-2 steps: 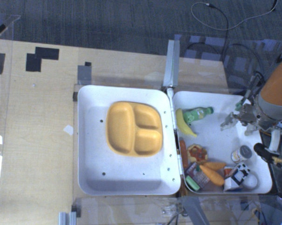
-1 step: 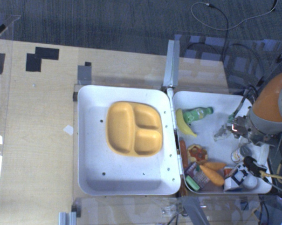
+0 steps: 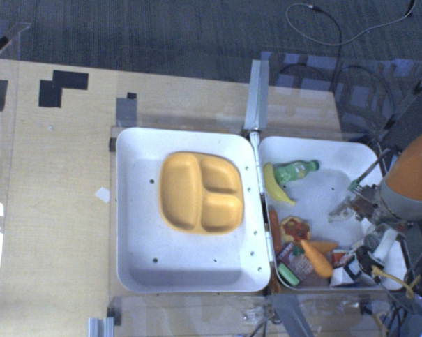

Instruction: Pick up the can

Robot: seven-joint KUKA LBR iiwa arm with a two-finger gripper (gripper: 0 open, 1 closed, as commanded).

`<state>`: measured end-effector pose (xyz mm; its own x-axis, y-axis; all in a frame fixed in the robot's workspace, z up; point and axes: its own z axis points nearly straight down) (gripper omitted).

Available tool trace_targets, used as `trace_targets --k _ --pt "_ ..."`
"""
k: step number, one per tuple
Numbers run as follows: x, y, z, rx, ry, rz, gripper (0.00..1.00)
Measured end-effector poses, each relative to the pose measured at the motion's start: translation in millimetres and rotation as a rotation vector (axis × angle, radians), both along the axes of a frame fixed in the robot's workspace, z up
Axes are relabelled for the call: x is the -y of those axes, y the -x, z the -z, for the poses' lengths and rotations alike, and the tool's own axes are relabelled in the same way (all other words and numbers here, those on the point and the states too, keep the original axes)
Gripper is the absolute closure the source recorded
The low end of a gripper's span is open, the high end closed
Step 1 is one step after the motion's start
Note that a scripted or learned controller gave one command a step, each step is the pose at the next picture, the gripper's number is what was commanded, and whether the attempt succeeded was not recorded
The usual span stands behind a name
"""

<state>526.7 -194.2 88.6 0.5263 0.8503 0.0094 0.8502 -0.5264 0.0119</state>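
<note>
Hand (image 3: 356, 205) at right bin (image 3: 337, 157)
A green bottle (image 3: 294, 171) and banana (image 3: 276, 187) are seen inside (clutter nearby); the hand's state cannot be told.

My arm (image 3: 418, 182) comes in at the 3 o'clock edge of the view, only its end showing. The orange band (image 3: 415, 161) sits on top, with the grey wrist (image 3: 405, 202) just below it toward 6 o'clock. My gripper (image 3: 355, 204) reaches out from the wrist toward 9 o'clock, set low and slightly tilted.
</note>
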Motion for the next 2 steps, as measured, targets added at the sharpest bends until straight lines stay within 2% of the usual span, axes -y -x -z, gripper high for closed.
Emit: trace_targets --k 1,2 --pt "-2.4 -75.6 1.7 -0.008 0.001 0.191 0.0" --pt "-3.9 -78.5 -10.7 -0.003 0.002 0.179 1.0"
